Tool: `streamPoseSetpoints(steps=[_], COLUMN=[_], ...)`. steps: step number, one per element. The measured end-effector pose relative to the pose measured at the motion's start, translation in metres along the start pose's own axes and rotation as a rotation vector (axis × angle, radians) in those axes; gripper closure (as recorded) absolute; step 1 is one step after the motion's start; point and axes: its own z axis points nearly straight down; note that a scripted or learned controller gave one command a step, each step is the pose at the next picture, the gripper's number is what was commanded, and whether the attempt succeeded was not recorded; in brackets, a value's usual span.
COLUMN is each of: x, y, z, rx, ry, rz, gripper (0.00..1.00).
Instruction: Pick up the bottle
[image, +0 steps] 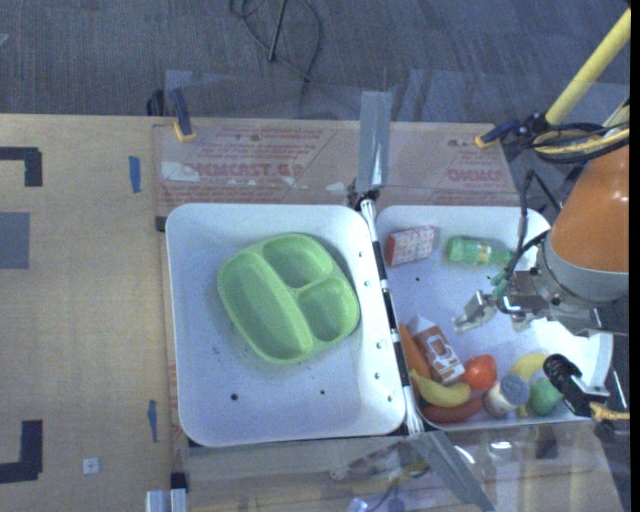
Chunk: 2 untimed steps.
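Camera view showed the green bottle (478, 250) lying on its side near the right bin's (440, 300) far edge. The tool (478, 314) hovered nearby with fingers spread, gripping nothing, probably lining up a grab.

- In the left white plastic bin (200, 400): a green three-compartment plastic plate (288, 296), near the middle, closer to the far edge.
- In the right white plastic bin (440, 222): a small red-and-white carton (411, 244) at the far left corner; just right of it, along the far edge, a green plastic bottle (476, 251) on its side.
- Above that bin's middle, toward its right edge: the grey two-finger gripper (476, 314).
- Along the near edge: a brown-and-white box (438, 353), yellow toy banana (445, 391), red toy tomato (480, 372), piled touching.
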Motion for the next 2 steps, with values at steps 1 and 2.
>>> streamPoseSetpoints(steps=[1,2], x=[-0.052,-0.052], y=[0.134,0.135], z=[0.069,0.058], rx=[-0.005,-0.010], ry=[-0.002,-0.003], rz=[-0.059,-0.059], gripper=[0.00,1.00])
